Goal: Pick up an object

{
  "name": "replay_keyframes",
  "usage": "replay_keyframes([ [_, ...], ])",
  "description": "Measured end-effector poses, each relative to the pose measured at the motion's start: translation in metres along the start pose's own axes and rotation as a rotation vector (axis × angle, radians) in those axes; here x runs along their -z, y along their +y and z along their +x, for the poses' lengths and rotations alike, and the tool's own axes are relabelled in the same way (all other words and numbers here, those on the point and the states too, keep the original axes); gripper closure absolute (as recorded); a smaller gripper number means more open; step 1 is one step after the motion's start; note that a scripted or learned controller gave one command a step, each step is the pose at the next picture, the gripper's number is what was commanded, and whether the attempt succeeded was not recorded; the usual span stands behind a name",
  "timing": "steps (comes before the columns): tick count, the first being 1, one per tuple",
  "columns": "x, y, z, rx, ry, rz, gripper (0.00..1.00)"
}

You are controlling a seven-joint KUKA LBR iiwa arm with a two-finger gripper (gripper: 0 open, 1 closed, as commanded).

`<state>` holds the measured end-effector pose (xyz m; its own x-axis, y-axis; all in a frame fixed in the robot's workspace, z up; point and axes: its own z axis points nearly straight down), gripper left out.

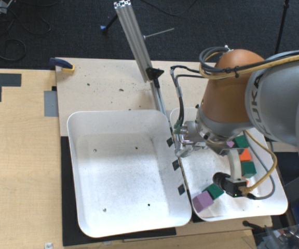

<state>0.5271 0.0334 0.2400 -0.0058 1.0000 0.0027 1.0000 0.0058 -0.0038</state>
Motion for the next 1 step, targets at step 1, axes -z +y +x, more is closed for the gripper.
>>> replay_keyframes([
  [1, -0.0071, -0.0145, 0.046, -0.001, -0.001, 0.002, 1.0],
])
